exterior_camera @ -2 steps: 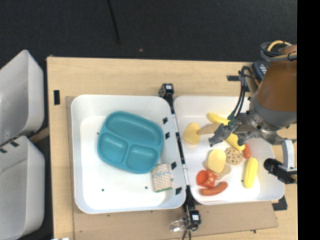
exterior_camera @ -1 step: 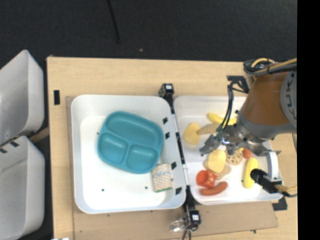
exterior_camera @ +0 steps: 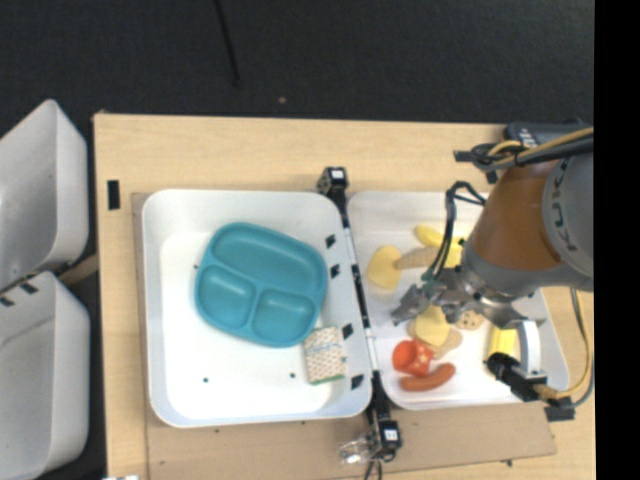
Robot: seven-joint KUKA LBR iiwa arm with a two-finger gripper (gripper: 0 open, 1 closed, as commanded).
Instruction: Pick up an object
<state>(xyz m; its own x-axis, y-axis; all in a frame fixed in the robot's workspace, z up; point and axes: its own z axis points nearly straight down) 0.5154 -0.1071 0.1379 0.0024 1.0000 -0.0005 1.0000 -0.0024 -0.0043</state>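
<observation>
Camera view, looking down at a slant: a pale wooden desk [exterior_camera: 118,318] carrying two shallow white bins side by side.

In the left bin [exterior_camera: 180,373], a teal divided plate [exterior_camera: 262,283] lying flat near the middle. Close to that bin's near right corner, a small patterned packet [exterior_camera: 325,354], just beside the plate's near edge.

In the right bin [exterior_camera: 400,213], a cluster of small food-like things:
- toward the left wall, a round yellow piece [exterior_camera: 384,266], with a tan piece [exterior_camera: 412,258] touching it on the right
- a little farther back, a yellow curved piece [exterior_camera: 438,237]
- at the near side, a red round piece [exterior_camera: 409,355] and a red sausage-shaped piece [exterior_camera: 433,376], close together, contact unclear

Reaching in from the right over this bin, the grey arm [exterior_camera: 515,218], orange-banded above the wrist. At its end the gripper [exterior_camera: 430,303], low over the cluster and directly above a pale yellow piece [exterior_camera: 432,327], which sits just far of the red round piece. Gripper released or clenched: impossible to tell from this angle.
</observation>
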